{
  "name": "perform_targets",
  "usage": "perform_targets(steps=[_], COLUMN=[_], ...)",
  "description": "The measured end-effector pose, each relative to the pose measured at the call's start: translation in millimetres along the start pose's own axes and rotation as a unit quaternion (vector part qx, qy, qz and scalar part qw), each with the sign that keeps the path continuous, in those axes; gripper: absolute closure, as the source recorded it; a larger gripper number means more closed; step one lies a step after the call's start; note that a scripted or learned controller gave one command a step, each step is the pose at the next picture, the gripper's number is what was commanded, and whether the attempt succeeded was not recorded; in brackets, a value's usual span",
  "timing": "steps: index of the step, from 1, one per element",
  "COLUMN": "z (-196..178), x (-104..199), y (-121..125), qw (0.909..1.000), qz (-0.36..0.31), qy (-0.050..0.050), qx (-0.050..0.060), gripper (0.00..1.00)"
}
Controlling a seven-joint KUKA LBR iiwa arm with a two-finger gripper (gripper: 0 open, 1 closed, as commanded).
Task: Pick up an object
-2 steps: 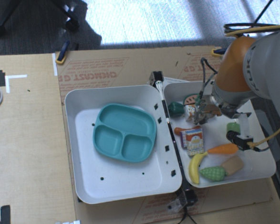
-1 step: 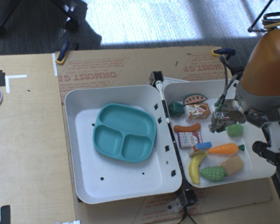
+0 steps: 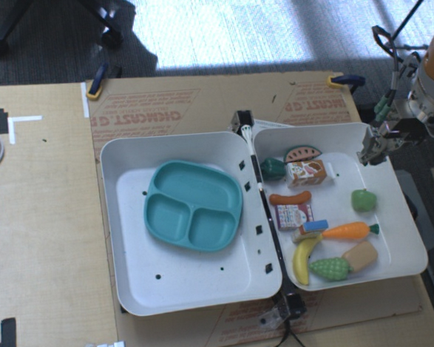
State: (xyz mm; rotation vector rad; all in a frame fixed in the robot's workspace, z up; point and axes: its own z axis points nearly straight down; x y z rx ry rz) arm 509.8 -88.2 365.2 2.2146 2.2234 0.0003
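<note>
Banana [image 3: 303, 258] upright in view; carrot [image 3: 346, 232] crosswise, tip left

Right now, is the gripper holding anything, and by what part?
Nothing is held: the gripper hangs over the right bin's far right rim, nothing between its fingers.

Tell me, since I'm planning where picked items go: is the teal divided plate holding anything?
Empty. The teal divided plate lies flat in the left bin, all three compartments showing bare teal.
</note>
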Motion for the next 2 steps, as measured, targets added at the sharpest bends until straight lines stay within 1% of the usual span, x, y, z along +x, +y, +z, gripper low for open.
perform_targets(steps=[1, 2], z=[-125.2, 14.0], x=[-51.9, -56.3], y=[-30.5, -32.0], qw=[1.0, 1.0], qz=[0.001, 0.002], qy=[-0.001, 0.0], qx=[-0.002, 0.001], gripper=[1.0, 1.0])
